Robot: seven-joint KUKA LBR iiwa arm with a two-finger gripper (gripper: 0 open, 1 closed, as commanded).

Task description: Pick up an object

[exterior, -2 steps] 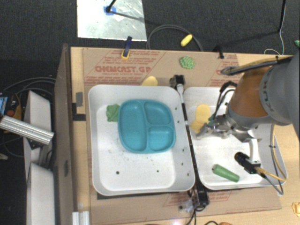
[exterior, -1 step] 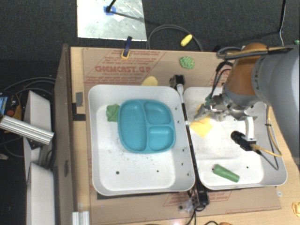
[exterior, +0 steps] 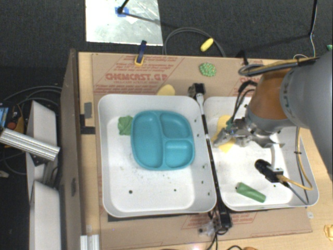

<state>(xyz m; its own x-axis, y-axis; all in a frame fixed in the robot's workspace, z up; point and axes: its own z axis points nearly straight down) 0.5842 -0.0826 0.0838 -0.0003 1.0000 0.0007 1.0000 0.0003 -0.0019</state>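
1. Red print on the brown cardboard sheet (exterior: 135, 74) behind the left bin (exterior: 112, 191) reads roughly "CHEMCAST GP"; the smaller lines under it are too blurred to read.
2. The left bin holds a blue divided plate (exterior: 162, 139) with three compartments, set toward the bin's back half, and a green leafy piece (exterior: 125, 124) touching the plate's left edge.
3. The right bin (exterior: 260, 204), just beside the left bin and parted from it by a thin rail, holds a yellow object (exterior: 225, 123) near the wall shared with the left bin, another yellow piece (exterior: 227, 147) just in front of it, and a green pickle-like object (exterior: 251, 191) toward the front.
4. The pincer (exterior: 222, 136) is low in the right bin, close to the left bin's wall and between the two yellow pieces; whether its fingers are apart or together cannot be told.
5. A yellow item (exterior: 166, 90) and a green dotted disc (exterior: 207, 69) lie on the cardboard sheet behind the left bin.
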